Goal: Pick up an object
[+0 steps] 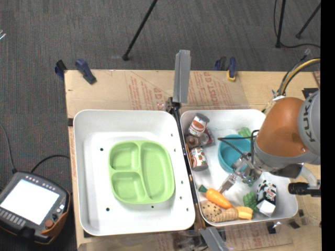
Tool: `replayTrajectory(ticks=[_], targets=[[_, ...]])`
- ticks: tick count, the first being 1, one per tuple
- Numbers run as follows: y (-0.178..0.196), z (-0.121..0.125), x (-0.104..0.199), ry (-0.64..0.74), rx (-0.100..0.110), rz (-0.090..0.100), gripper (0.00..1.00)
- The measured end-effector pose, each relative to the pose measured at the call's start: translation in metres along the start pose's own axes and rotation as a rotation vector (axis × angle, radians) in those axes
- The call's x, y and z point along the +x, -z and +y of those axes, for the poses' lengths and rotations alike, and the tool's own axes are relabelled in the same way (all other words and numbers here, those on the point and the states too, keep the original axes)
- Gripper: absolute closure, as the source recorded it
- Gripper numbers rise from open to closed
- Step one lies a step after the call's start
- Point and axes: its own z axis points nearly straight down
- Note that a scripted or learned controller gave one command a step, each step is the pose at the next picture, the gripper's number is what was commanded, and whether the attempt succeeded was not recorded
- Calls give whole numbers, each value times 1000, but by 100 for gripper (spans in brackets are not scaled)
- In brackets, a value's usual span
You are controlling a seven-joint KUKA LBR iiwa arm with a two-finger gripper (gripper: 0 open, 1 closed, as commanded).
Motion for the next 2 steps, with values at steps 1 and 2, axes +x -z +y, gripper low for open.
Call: replayTrajectory(ticks=[1,2], targets=[[1,79,-43,-111,0,-5,0],[0,-23,32,40,0,-2,0]])
